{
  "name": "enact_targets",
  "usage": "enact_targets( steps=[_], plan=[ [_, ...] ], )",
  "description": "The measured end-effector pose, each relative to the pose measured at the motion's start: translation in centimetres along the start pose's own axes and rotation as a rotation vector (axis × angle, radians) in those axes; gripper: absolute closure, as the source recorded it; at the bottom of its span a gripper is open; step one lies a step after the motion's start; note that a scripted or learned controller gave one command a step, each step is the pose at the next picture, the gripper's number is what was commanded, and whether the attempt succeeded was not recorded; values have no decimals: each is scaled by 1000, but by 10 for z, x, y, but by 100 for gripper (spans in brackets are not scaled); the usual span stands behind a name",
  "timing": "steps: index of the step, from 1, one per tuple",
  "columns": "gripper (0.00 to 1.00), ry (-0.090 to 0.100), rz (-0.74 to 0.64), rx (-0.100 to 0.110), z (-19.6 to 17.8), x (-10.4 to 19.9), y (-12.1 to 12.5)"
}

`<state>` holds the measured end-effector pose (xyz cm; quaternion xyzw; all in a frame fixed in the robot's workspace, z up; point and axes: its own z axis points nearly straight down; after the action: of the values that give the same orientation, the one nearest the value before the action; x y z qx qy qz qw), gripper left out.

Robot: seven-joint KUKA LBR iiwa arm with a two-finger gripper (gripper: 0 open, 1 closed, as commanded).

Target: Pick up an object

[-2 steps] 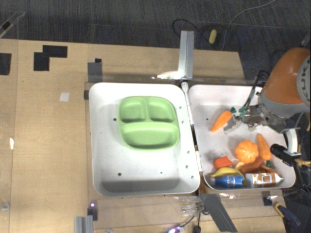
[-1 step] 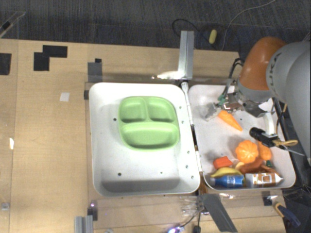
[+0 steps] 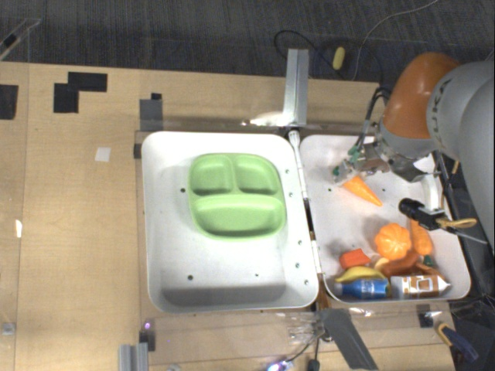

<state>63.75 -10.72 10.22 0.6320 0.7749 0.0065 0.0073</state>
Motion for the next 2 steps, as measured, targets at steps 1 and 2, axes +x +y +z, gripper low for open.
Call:
enact_targets(
  steps=[1,2],
  plan=[
    [100,1,163,12,-105,58,28],
    [100,2,-202,11,-127,54,47]
  ],
)
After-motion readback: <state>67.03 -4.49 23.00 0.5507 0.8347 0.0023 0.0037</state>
